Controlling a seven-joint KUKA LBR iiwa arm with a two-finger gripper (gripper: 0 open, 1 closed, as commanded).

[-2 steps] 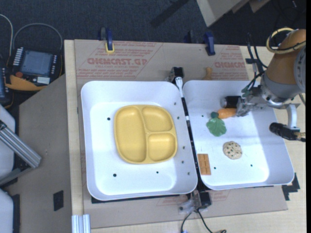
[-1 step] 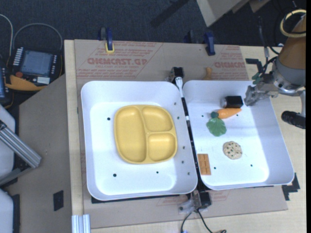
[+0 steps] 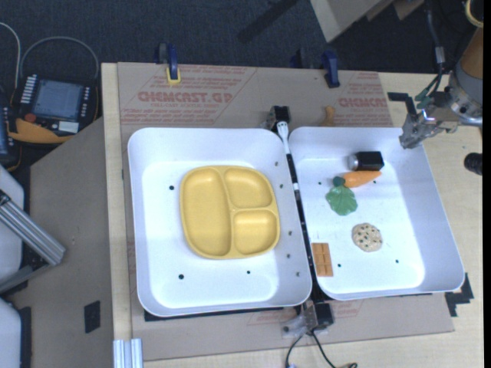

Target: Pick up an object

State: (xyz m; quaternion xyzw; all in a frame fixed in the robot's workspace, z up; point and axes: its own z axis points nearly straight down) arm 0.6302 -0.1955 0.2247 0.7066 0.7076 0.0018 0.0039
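Left bin [image 3: 149, 282]: shallow, white, and bore a yellow divided plate [image 3: 229, 210] with three compartments, nothing lying in them; rigid and broad, judged a poor candidate for a two-finger grasp except at its rim. Right bin [image 3: 430, 236]: shallow, white, and held the likely candidates, all small and lying apart from its walls. Green lump [image 3: 341, 200], near the bin's middle: looked like toy broccoli, judged light and perhaps soft; best taken across its width. Cookie [image 3: 367, 237], toward the near side and well apart from the rest: flat, round, speckled; judged light, stiff and hard to get fingers under, so it would want a pinch across its edges. Carrot [image 3: 360, 179], just beyond the green lump and almost touching it: slender, orange, smooth, probably slippery; best taken across its short axis at mid-length. Black block [image 3: 368, 160], just beside the carrot on its far side: small, boxy, judged stiff, with flat sides suited to a grip. Orange tag [image 3: 322, 259], flat on the near-left floor: too thin to judge as graspable. Gripper [image 3: 416, 134]: stood over the bin's far right corner, holding nothing; whether its fingers were apart or together could not be told, being small and blurred. Arm cut off at the right edge.
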